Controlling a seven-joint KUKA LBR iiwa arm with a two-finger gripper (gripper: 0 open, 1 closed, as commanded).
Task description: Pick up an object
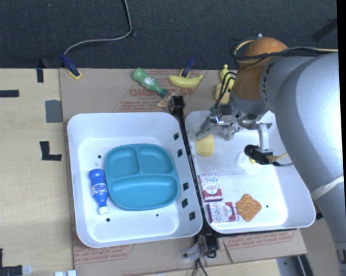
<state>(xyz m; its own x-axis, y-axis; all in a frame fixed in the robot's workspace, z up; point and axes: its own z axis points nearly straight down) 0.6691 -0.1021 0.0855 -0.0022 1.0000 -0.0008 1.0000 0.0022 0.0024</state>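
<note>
Left bin (85,224) holding blue divided plate (142,177), blue bottle (98,191) lying just beside plate's left edge. Right bin (291,212) holding yellow block (205,145) near top left, two red-and-white packets (210,186) (220,211) along left wall, brown cookie (249,207) beside lower packet. Green bottle (149,82) and banana (185,80) lying on bench behind bins. Arm (309,117) reaching in from right, bending over right bin's far end. Gripper (218,127) hanging just above and right of yellow block, fingers spread apart, nothing sitting between them

A robotics lab: white bins (82,167) on a taped cardboard bench (25,169)
</note>
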